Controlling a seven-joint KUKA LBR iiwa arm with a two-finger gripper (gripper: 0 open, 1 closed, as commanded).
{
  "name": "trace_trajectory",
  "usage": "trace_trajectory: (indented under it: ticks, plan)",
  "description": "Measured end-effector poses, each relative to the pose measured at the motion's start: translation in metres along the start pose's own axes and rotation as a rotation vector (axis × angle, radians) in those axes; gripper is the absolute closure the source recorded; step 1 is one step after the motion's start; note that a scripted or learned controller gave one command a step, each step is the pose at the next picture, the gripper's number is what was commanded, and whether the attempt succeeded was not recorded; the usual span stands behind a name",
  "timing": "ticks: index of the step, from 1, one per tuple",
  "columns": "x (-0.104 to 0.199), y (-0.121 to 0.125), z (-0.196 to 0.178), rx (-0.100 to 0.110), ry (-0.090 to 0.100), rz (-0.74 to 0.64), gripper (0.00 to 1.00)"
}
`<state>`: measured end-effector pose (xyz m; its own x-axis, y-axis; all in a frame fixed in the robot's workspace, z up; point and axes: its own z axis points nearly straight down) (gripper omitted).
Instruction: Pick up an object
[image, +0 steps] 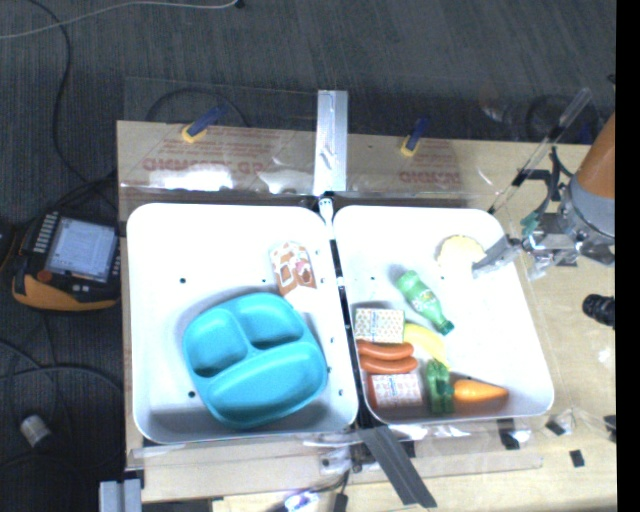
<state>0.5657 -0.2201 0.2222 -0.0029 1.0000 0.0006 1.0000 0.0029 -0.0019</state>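
Scanning from the left bin, I saw a blue divided plate near its front edge. Toys clustered at the right bin's front-left corner: green bottle, sausage, carrot. The gripper hovered over the far-right corner, well apart from them, grasping nothing; I couldn't tell its opening.

No legible text, brand or number found. The clear sheet at the back of the bench carries reddish print — too blurred to read. The small patterned carton and the can's label — markings unreadable.
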Motion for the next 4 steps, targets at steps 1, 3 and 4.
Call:
trace_trajectory:
  ticks: [1,3,4]
  plan:
    - [0.002,0.001,-0.009,0.001,0.001,-0.003,1.00]
    - [-0.003,-0.005,0.006,0.000,0.000,0.129,0.00]
    - [0.056,0.014,0.112,0.001,0.000,-0.028,0.00]
